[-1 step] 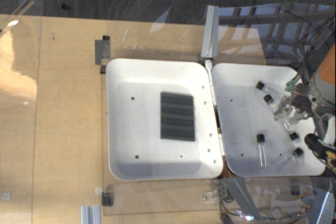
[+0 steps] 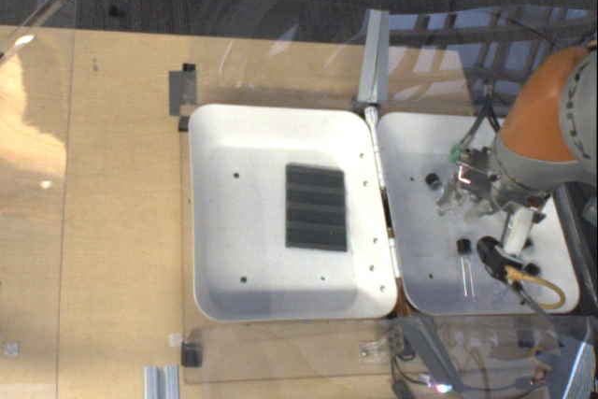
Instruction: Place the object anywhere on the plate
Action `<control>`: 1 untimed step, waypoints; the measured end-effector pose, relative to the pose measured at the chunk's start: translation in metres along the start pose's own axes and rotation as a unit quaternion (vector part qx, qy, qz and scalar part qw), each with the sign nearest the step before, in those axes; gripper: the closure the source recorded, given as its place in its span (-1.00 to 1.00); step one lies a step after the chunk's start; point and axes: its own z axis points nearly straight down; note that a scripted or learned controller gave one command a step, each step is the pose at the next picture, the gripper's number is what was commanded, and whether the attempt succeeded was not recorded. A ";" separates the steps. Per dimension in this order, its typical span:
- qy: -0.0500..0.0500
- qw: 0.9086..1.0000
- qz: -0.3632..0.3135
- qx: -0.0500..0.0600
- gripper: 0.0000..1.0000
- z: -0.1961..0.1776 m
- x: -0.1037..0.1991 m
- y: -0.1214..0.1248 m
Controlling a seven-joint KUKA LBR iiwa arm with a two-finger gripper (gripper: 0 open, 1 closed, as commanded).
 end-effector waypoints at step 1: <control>0.000 0.994 -0.112 -0.002 1.00 -0.064 0.078 0.036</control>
